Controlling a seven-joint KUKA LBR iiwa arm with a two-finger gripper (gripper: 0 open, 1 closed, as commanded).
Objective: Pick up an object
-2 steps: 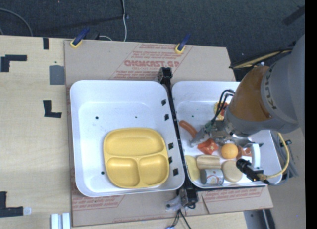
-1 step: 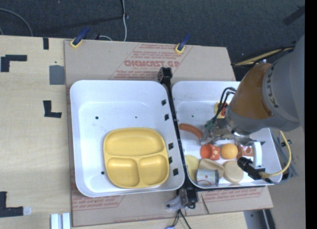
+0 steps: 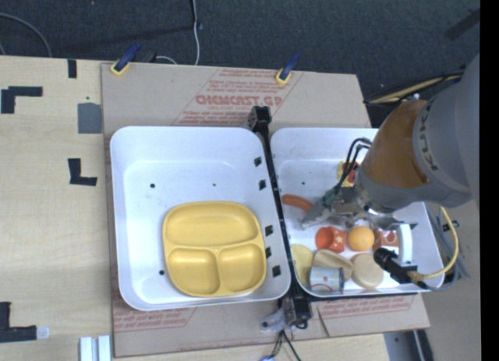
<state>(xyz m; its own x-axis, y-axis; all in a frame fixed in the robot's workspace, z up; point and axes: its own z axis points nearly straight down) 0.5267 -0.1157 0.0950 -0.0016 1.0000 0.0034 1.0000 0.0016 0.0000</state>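
The arm is reaching into the right bin (image 3: 312,145), its gripper (image 3: 331,210) hanging just above the tomato (image 3: 329,238); whether the claw is open or closed I cannot tell (the wrist is hiding it). The orange ball (image 3: 360,238) is touching the tomato's right side, so a good descent is centring straight over the tomato, avoiding crowded neighbours.

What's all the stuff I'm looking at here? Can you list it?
Bins: two, white, side by side on cardboard.
Divided tray: one, yellow, left bin.
Tomato-like toy: one, red, right bin.
Round fruit: one, orange, beside the red toy.
Carrot-like piece: one, orange, right bin near the divider.
Small can: one, silvery, right bin's front edge.
Clamps: two, blue and yellow, cardboard's far edge.
Arm: one, grey with orange band; end effector low over the right bin.
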